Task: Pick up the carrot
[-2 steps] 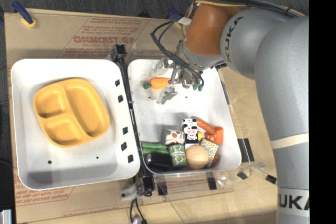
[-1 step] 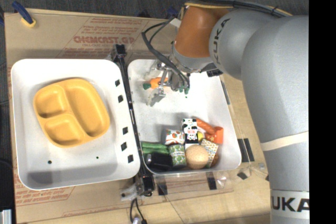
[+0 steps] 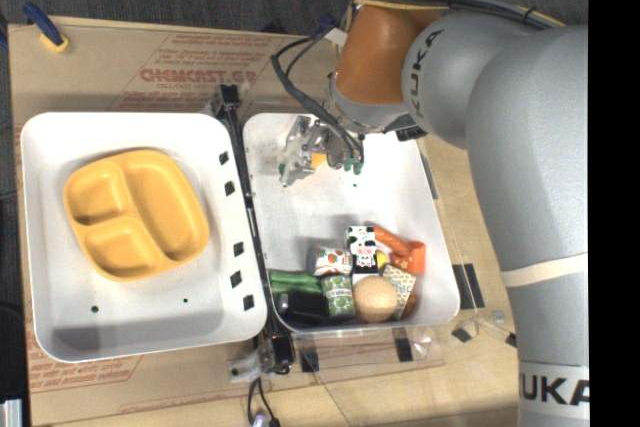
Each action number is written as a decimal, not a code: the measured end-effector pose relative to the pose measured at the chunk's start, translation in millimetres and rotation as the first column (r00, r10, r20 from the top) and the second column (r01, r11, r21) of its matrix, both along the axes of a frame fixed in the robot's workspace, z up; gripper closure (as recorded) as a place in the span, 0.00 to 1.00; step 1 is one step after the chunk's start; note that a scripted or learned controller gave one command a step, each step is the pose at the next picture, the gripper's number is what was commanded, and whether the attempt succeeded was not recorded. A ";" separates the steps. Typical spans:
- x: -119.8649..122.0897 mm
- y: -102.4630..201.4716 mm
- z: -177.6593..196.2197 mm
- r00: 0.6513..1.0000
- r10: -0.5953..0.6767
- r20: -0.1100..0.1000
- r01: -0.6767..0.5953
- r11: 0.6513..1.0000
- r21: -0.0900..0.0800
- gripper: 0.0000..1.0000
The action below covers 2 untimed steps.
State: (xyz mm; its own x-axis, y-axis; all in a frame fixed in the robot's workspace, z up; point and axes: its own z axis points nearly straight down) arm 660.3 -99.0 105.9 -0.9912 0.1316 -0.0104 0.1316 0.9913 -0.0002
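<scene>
The carrot (image 3: 403, 252) is an orange-red tapered piece lying at the right end of a pile of toy food in the near part of the right bin (image 3: 400, 185). My gripper (image 3: 318, 150) hangs over the far left part of that bin, well apart from the pile and up-left of the carrot. A small yellow-orange patch (image 3: 318, 158) shows at the gripper; I cannot tell what it is. The arm's orange band (image 3: 375, 55) and grey wrist hide the bin's far right corner.
Beside the carrot the pile holds a cow-patterned carton (image 3: 361, 248), a tan bun (image 3: 375, 298), green pieces (image 3: 300, 282) and small printed boxes (image 3: 331, 261). The left bin (image 3: 60, 325) holds a yellow divided plate (image 3: 135, 212). A black-clipped divider (image 3: 237, 205) separates the bins.
</scene>
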 end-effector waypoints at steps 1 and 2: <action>-6.3 -71.0 -12.5 0.935 0.353 -0.007 -0.353 0.935 -0.003 1.00; -1.1 -110.1 -11.0 0.987 0.158 -0.004 -0.158 0.987 -0.001 1.00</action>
